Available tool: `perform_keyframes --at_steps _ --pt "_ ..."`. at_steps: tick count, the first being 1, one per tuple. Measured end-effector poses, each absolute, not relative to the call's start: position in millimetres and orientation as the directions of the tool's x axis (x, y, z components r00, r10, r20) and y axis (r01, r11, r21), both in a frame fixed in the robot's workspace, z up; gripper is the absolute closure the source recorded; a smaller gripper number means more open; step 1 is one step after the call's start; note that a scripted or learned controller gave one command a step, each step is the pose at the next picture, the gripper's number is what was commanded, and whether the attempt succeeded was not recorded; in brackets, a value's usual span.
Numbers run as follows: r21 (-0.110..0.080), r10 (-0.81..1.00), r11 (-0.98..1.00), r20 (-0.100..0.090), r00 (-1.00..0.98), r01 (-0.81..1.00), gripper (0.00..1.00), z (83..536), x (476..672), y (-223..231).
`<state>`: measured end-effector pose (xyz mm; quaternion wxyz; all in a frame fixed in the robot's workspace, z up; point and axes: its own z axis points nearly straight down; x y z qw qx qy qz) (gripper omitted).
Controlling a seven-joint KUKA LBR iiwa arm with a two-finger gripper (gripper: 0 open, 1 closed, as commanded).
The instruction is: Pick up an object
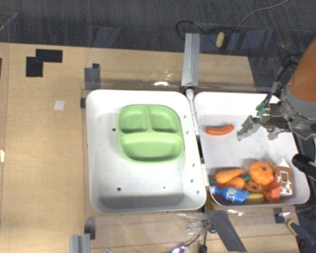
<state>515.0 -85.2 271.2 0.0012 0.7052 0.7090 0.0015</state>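
Pale wood-grain worktop [37,141] runs under both bins, with dark ribbed carpet beyond its far edge. I see my gripper [259,128] hanging over the right bin [226,104], near its right wall, its two grey metal fingers spread apart with nothing between them. Just to the left of it, apart from the fingertips, lies a small orange-red sausage-shaped toy [220,130], smooth and slightly curved, on the bare white floor toward the bin's far half. Along the bin's near edge sits a heap of glossy plastic play food: a ribbed orange pumpkin [261,172], a lumpy orange piece [228,176], a blue packet [231,195] and a small red-and-white carton [283,178] by the near right corner. The arm's grey wrist and rounded orange band [309,78] come in above the right wall. In the left bin [102,194], matte white with rounded corners, rests a light green divided plate [149,132], rounded-square, with two small compartments and one long one, lying flat near the middle.
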Motion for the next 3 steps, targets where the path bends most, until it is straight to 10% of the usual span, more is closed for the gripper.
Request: perform_keyframes --at_steps 1,2,3 --pt "0.008 0.987 0.159 -0.001 -0.159 0.987 0.0 374.4 531.8 -59.6" --pt "0.004 0.991 0.137 0.0 -0.137 0.991 0.0 262.9 543.6 -26.1" --pt "0.003 0.992 0.127 0.0 -0.127 0.992 0.0 152.6 593.4 -88.6"
